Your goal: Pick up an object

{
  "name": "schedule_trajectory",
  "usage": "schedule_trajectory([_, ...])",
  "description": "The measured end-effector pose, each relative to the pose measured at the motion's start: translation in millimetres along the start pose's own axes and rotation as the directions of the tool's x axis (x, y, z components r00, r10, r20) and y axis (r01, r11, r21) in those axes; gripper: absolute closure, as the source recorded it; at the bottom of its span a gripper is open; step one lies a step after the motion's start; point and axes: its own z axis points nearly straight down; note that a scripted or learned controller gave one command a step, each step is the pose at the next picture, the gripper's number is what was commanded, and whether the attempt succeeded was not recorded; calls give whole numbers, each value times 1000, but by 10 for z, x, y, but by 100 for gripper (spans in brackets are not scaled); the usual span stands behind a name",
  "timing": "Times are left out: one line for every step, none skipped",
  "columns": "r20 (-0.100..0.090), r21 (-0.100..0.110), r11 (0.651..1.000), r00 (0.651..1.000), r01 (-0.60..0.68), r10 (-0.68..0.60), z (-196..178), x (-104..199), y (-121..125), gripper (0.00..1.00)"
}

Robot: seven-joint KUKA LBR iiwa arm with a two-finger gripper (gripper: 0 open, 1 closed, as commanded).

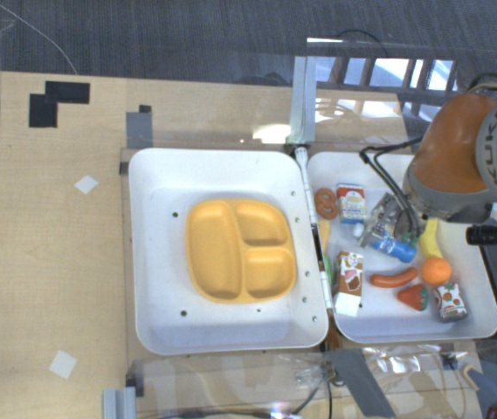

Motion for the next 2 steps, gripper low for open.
schedule_trajectory([-2, 0, 1000, 1000, 0, 0, 6, 6, 0, 0])
schedule_trajectory([-15, 7, 994, 994, -113, 113, 166, -241, 484, 0])
